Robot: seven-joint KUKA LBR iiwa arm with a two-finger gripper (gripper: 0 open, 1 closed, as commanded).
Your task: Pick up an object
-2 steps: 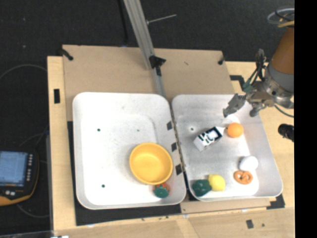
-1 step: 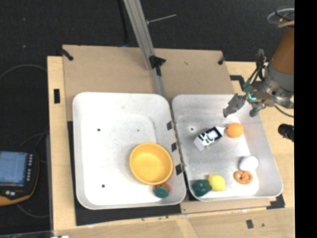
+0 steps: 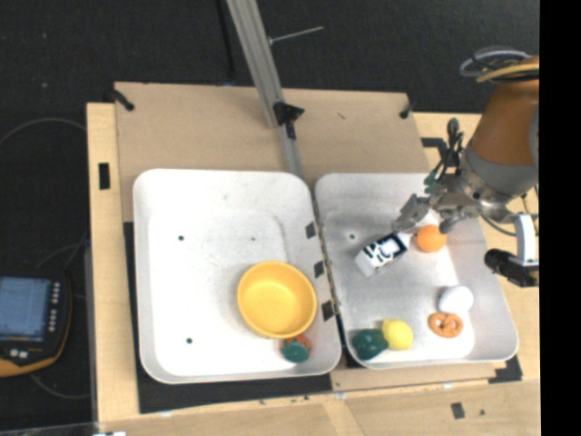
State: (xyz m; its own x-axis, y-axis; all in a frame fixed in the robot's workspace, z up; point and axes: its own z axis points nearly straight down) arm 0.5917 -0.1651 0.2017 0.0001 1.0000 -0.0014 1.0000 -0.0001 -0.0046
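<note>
Round yellow plastic bowl (image 3: 277, 299): smooth, glossy. Shallow white plastic bins (image 3: 209, 207): matt, speckled with scuffs. Pale wooden bench (image 3: 191, 125): matt.

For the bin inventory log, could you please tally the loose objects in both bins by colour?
Yellow: 2, the bowl and ball
Orange: 2, the ball and ring
Green: 2
White: 1
Black-and-white: 1
Total: 8

Arm (image 3: 508, 134) cut by right edge; teal object (image 3: 296, 351) half behind yellow bowl (image 3: 277, 298)
</note>
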